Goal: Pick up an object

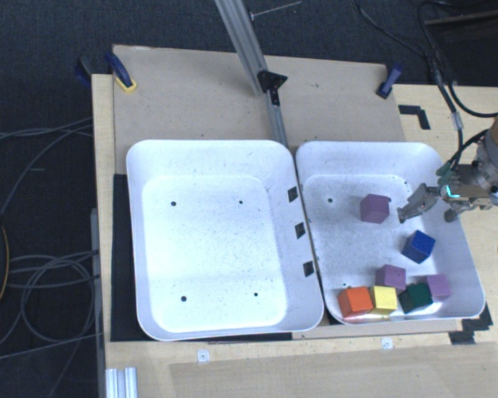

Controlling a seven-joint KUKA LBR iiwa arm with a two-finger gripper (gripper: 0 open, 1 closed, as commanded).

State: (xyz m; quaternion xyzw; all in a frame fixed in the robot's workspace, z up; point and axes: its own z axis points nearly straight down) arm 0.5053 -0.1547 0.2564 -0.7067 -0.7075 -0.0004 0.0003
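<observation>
The claw hangs with its fingers apart, holding nothing, at three o'clock from the purple cube, over the right bin.

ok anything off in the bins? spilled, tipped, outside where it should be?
Nothing stands out. All blocks sit inside the right bin: a purple cube and a blue cube lie apart, and the rest cluster along the near wall, orange block included. The gripper hovers over that bin holding nothing.

One camera is fixed above the bench, looking down at a slant from its front edge. It stands far enough back to take in both bins and surrounding floor.
</observation>
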